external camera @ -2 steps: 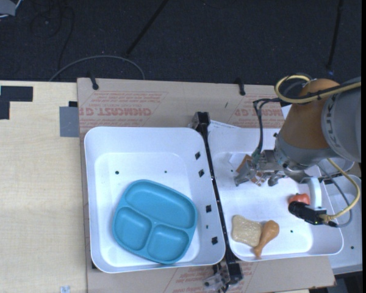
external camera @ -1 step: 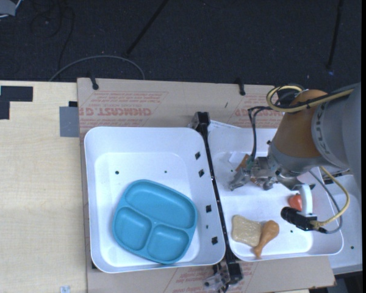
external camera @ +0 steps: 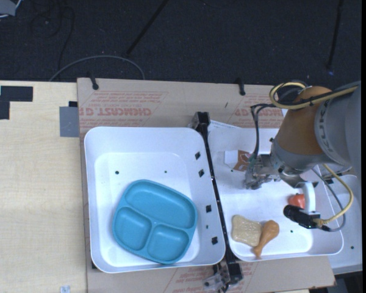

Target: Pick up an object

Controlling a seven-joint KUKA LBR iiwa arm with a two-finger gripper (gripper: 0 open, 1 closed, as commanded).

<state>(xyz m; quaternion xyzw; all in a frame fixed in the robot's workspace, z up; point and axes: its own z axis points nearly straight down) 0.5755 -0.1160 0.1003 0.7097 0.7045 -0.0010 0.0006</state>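
You see a tan toy chicken leg (external camera: pixel 265 235) lying in the right white bin (external camera: pixel 329 246), down at about 6 o'clock on its floor; it touches a pale square slice of toy bread (external camera: pixel 246 229) at its 9 o'clock side. At 2 o'clock from the leg sits a small red and white thing (external camera: pixel 298 199). The gripper (external camera: pixel 254 177) hangs over the top part of this bin, at 12 o'clock from the bread; you cannot tell if it is clenched or let go. In the left white bin (external camera: pixel 104 145) lies a blue plastic tray with three parts (external camera: pixel 154 221).
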